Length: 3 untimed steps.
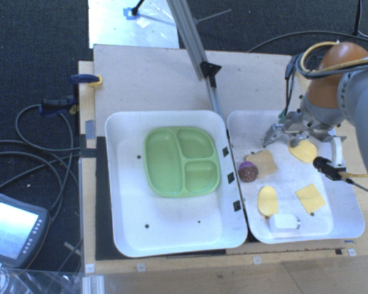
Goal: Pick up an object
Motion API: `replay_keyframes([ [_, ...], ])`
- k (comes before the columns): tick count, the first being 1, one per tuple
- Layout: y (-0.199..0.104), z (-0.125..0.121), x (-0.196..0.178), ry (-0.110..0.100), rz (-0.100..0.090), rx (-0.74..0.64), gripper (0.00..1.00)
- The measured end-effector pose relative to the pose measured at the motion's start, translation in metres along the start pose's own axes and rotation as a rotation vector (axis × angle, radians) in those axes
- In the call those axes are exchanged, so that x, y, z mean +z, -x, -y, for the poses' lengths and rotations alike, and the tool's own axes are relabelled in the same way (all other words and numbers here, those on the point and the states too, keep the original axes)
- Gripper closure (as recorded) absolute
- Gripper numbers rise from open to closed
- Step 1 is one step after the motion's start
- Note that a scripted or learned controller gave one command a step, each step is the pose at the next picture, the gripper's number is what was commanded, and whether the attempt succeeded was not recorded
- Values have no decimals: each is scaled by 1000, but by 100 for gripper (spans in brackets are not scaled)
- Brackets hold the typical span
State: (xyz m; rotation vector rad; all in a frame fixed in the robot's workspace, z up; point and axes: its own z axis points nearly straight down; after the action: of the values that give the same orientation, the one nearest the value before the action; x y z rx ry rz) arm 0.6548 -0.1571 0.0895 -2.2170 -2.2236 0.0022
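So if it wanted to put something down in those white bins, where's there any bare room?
Mostly the left bin: bare floor in front of the green plate. The right bin is crowded with yellow pieces, a purple ball and the pincer; its near right corner is free.

Grey arm [362, 97], orange band [340, 63]

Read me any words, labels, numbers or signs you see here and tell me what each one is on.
No text can be read.
Handheld pendant: its lit screen is too blurred to read.
Small white block in the right bin: no print can be made out.
Green divided plate: no marking shows.
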Motion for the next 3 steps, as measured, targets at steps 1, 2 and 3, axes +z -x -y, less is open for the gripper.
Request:
replay_keyframes([
  [1,0,-2,-15,7,1,-2,100],
  [2,1,0,-79,11,2,0,100],
  [3,8,-1,-127,10,2,0,100],
])
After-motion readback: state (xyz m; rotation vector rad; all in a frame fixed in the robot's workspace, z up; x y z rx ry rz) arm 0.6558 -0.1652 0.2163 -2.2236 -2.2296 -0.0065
